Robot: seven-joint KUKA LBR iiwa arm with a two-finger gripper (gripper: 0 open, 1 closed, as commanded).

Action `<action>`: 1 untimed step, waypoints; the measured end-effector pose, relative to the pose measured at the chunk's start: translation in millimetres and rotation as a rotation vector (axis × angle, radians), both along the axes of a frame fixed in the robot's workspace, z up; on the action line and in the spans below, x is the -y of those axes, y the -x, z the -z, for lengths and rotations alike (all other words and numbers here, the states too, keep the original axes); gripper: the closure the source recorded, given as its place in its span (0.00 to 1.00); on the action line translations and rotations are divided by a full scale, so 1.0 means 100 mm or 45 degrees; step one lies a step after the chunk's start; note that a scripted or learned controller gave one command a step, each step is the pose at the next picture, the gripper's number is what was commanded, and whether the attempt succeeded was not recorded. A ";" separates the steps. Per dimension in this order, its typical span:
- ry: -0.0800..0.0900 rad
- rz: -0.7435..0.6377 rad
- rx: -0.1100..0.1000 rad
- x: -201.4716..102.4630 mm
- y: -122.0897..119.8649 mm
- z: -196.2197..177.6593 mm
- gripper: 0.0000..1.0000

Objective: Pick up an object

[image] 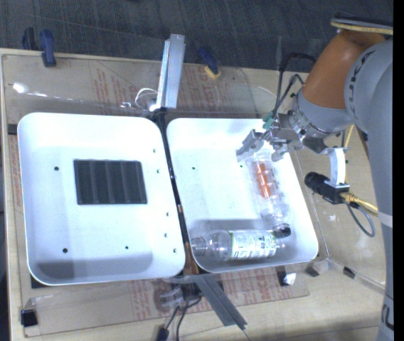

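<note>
The jaws (pixel 266 145) hang over the far right part of the right bin (pixel 209 190), just above the top end of a clear bottle with an orange label (pixel 266 187); whether they are parted or clenched cannot be told. A second clear plastic bottle (pixel 237 244) lies along that bin's near wall, while a dark ribbed tray (pixel 109 182) sits in the left bin (pixel 45 226).

Arm reaching into the right bin over two clear bottles

The hand (pixel 267 142) is hanging over the right bin (pixel 209 183), just above an orange-labelled clear bottle (pixel 266 187); a second clear bottle (pixel 239 244) is lying along the near wall. A dark ribbed tray (pixel 109 182) is sitting in the left bin (pixel 45 226) on the tabletop (pixel 344 290).
</note>
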State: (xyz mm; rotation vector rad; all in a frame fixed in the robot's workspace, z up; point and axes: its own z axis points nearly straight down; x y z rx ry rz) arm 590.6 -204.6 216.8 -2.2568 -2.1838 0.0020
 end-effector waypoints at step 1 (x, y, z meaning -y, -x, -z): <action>0.001 -0.286 0.003 0.02 -0.10 -0.06 0.00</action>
